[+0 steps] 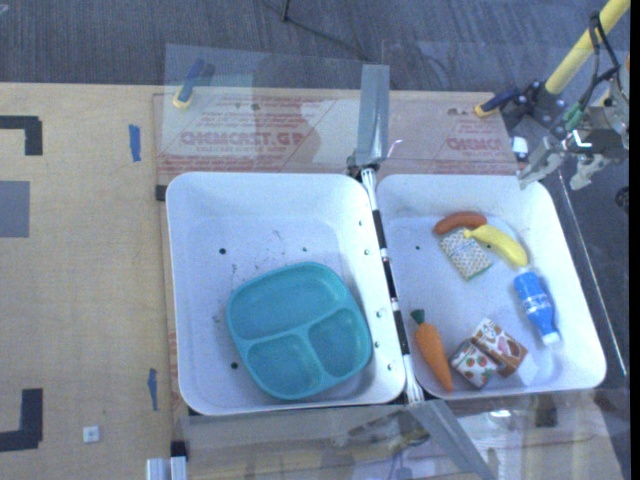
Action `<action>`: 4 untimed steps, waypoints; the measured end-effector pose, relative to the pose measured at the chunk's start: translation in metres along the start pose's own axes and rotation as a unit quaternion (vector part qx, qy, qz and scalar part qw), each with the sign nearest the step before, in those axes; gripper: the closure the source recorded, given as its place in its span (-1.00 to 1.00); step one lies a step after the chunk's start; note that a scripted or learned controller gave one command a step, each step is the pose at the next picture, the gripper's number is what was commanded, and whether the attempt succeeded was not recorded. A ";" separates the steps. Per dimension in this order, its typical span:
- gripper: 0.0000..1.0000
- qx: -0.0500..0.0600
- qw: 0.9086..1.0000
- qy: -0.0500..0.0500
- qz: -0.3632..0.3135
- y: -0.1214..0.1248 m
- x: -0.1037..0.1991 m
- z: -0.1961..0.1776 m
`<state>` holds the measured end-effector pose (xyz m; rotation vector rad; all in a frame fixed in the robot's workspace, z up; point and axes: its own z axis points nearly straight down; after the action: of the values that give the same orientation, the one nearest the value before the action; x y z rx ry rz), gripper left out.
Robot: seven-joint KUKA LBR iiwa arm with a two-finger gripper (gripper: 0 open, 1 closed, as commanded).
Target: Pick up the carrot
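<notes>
— The two shallow white plastic bins (pixel 200 208) are looking smooth and faintly glossy, the left one showing dark scuffs.

— And the teal three-section plastic tray (pixel 297 330) is looking matt. The small orange carrot (pixel 433 356) is seeming like smooth moulded plastic.

— The pale wooden bench top (pixel 80 298) is showing a flat, dull finish, while the blue plastic bottle (pixel 535 305) is catching a slight sheen.

The orange carrot (pixel 431 354) lies flat along the right bin's (pixel 575 268) left wall, green top pointing away.
</notes>
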<state>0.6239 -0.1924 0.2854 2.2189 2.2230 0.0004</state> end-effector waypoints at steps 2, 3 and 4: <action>-1.00 -0.001 0.994 -0.001 -0.111 0.031 0.016 0.151; -1.00 -0.001 0.994 0.000 -0.112 -0.053 -0.003 0.173; -1.00 0.000 0.996 0.000 0.094 0.010 0.063 0.142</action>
<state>0.6336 -0.1290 0.1432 2.4165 2.0049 0.0011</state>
